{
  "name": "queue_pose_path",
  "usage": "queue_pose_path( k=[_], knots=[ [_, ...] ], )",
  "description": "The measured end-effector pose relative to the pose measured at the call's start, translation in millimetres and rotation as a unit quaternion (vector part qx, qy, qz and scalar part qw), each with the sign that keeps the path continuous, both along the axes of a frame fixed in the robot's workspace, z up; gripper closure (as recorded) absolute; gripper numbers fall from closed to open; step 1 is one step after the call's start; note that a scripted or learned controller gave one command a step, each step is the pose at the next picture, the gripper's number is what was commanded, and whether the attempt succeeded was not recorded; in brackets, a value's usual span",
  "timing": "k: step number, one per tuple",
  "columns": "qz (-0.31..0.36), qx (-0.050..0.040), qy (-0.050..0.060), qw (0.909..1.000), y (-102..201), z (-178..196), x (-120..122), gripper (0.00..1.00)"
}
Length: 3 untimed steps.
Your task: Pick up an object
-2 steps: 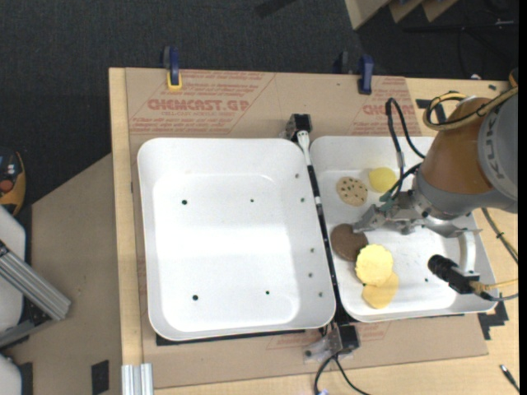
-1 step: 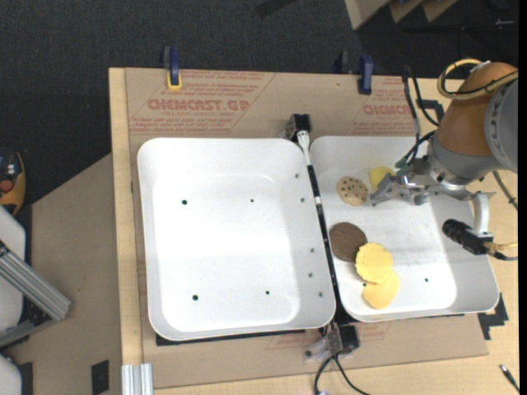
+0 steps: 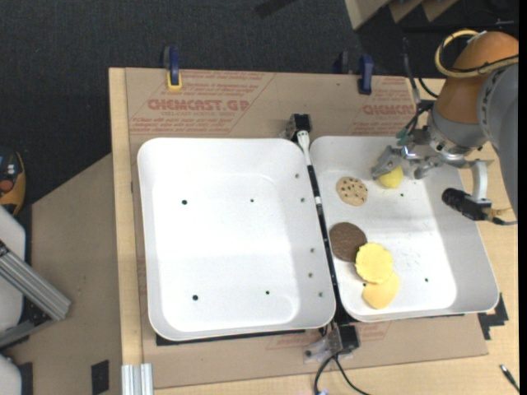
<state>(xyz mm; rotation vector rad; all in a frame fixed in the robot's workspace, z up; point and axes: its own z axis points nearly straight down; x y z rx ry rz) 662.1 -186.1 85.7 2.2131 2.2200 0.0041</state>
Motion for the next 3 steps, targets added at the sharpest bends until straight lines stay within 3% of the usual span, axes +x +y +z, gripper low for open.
queue_pose_path(
  k=[1, 2, 3],
  knots=[
    [0.003, 0.0041, 0.004, 1.0, 96.1, -0.6, 5.4, 0.0],
    [0.0, 0.0013, 0.003, 1.0, 88.9, 10.5, 5.2, 1.0],
    [0.002, 0.0026, -0.002, 1.0, 161.5, 106.4, 6.8, 1.0]
  ],
)
